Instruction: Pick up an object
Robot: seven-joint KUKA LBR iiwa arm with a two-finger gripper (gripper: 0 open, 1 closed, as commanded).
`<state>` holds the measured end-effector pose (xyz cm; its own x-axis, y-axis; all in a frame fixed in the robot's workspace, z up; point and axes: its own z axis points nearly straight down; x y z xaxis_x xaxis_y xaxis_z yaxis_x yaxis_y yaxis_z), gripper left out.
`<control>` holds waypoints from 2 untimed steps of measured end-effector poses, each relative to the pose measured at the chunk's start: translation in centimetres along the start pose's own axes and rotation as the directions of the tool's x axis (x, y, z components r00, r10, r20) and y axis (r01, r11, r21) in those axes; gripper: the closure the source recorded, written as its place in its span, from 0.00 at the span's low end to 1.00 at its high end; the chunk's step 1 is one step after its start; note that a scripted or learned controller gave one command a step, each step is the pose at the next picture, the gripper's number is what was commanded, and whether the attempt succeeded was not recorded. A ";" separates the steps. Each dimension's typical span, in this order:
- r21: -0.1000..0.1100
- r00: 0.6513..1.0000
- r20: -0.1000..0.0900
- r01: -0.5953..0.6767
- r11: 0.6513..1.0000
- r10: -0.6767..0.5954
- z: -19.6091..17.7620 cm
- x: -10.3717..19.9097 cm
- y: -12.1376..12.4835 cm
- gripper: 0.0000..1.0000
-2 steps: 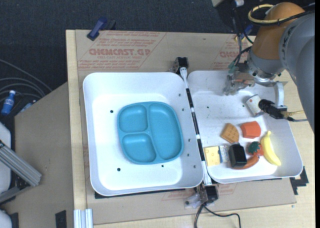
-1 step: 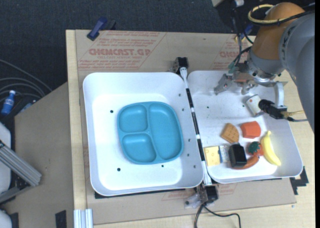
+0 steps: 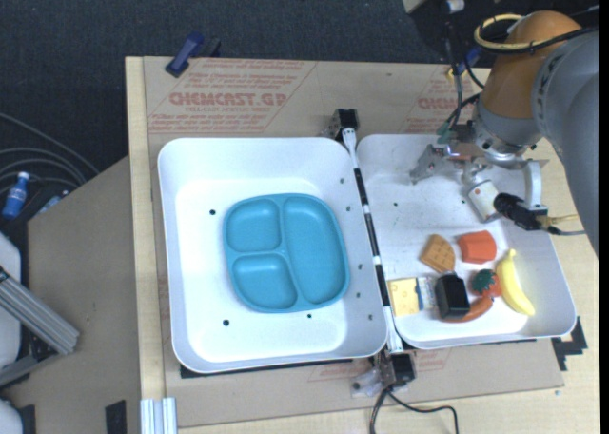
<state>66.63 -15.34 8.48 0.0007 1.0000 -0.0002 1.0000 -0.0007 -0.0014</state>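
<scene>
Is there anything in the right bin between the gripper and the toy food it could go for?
Nothing visible. The gripper sits over the far part of the right bin, and bare white floor separates it from the cracker and the orange block. The banana and the rest lie beyond those.

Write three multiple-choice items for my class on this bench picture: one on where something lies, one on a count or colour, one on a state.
1. Where does the blue divided tray lie?
A. left bin
B. right bin
C. bare bench

2. How many compartments has that tray?
A. two
B. three
C. five

3. How does the claw stand?
A. clamped on the banana
B. above the right bin's far end, nothing between its fingers
C. inside the left bin

Answers:
1 A, it sits mid left bin.
2 B, two ridges split it in three.
3 B, the banana lies apart by the right bin's near edge.
</scene>
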 end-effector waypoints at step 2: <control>-0.003 1.000 0.001 0.000 1.000 0.000 0.0 -2.4 0.0 0.00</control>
<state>66.67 -17.70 8.51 0.0005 1.0000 -0.0015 1.0000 -0.0005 0.0017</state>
